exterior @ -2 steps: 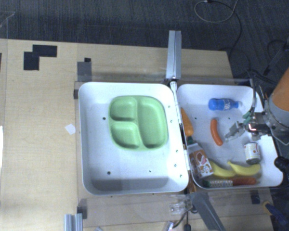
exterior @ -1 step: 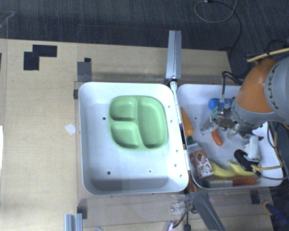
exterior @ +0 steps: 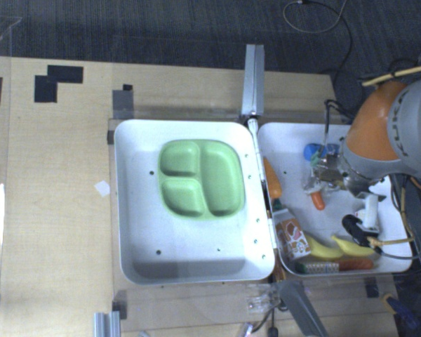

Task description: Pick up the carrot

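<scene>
Wooden desk [exterior: 56, 209], two white bins. Left bin [exterior: 137, 258] with green divided tray [exterior: 200, 177]. Right bin [exterior: 288, 142] cluttered: banana [exterior: 333, 248], snack packet [exterior: 292, 236]. Carrot [exterior: 271, 177] against right bin's left wall, untouched. Pincer [exterior: 324, 181] low over small orange piece [exterior: 318, 201], well right of carrot; state impossible to tell. Approach step; next: shift left, align along carrot.
</scene>
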Controlling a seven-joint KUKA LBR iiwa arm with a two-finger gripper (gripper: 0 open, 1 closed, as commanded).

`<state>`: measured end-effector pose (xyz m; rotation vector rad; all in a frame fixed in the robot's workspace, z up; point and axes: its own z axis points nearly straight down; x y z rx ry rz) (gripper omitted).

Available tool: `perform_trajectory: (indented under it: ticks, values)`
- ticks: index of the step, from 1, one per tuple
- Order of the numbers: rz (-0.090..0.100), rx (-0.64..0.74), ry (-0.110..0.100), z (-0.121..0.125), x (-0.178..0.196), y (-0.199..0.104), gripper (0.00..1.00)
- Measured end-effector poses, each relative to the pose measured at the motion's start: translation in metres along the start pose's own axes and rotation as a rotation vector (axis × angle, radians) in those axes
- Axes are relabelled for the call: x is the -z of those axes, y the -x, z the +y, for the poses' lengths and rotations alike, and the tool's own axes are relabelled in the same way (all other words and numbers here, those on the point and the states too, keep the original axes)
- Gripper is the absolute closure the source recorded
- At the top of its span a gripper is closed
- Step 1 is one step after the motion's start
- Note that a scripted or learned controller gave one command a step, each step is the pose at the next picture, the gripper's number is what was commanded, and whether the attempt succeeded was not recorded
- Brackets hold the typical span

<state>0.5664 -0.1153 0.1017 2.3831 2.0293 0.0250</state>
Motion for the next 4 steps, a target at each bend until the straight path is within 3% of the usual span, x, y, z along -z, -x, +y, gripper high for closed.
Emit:
perform_trajectory:
  ticks: [1,2,3,4]
  values:
    - [0.0,-0.514,-0.009,-0.034,-0.011,0.067,1.0]
    - [-0.011,-0.853,-0.013,-0.038,0.097,0.044,1.0]
    - [-0.013,-0.884,-0.015,0.004,0.116,0.082,1.0]
    - [-0.014,-0.872,-0.015,0.005,0.125,0.08,1.0]
